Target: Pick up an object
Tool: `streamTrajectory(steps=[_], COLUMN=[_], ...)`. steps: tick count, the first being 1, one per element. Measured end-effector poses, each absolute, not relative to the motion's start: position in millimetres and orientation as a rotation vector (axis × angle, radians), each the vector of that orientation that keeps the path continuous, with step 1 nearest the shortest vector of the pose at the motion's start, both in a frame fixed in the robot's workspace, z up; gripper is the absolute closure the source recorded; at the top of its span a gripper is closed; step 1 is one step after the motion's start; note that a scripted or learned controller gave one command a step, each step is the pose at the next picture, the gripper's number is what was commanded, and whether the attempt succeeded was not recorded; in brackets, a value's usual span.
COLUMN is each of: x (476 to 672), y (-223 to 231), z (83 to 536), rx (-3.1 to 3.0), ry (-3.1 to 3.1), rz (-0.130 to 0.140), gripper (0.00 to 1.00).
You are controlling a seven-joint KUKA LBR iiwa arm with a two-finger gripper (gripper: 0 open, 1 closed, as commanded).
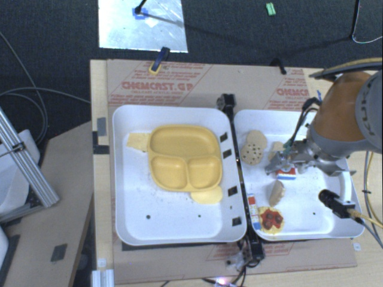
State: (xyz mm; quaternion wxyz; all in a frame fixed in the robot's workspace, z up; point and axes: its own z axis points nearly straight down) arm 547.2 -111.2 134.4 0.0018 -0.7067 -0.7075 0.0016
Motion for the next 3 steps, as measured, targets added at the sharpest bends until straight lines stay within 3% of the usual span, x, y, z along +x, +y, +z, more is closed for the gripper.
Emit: streamTrajectory(steps=[1, 2, 3], x=[557.4, 651.2, 647.9], y=[-112.3, -86.2, -88.5], z=[83.2, 86.2, 97.3], rx=[-2.223, -2.217, -2.216], ry=[-2.222, -2.237, -2.23], rz=[0.001, -0.011, -0.005], gripper=[0.0, 0.0, 1.0])
